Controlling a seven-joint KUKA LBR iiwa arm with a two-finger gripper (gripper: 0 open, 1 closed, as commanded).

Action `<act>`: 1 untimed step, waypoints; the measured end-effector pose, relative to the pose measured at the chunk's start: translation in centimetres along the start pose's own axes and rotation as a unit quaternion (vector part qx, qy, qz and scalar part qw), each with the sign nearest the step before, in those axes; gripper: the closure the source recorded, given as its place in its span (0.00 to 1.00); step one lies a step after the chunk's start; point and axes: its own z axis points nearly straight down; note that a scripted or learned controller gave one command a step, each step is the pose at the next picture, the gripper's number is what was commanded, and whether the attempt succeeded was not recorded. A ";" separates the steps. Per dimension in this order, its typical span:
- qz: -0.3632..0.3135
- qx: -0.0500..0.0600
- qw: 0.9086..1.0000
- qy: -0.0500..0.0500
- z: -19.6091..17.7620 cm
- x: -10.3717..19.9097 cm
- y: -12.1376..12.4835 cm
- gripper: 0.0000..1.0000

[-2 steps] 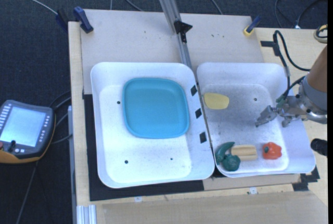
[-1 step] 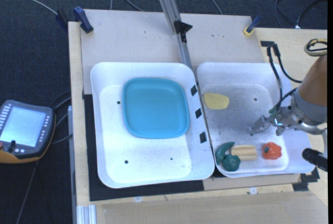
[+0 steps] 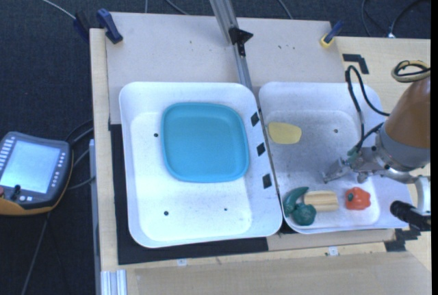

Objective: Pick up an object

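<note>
Hovers over the right bin (image 3: 311, 98) just above the red pepper toy (image 3: 356, 198) (fingers' state unclear), near wooden block (image 3: 320, 200).

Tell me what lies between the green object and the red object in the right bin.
In the camera view, a tan wooden block lies between the green object and the red object, along the near wall of the right bin. It touches the green one.

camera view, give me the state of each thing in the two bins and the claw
blue plate: flat, upright, in the left bin
yellow piece: lying loose in the right bin
green toy: lying against the wooden block
red toy: loose, near the front wall
claw: low over the right bin, grip unclear
</note>
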 end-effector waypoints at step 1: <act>0.000 -0.001 1.000 0.000 -1.2 0.0 0.1 1.00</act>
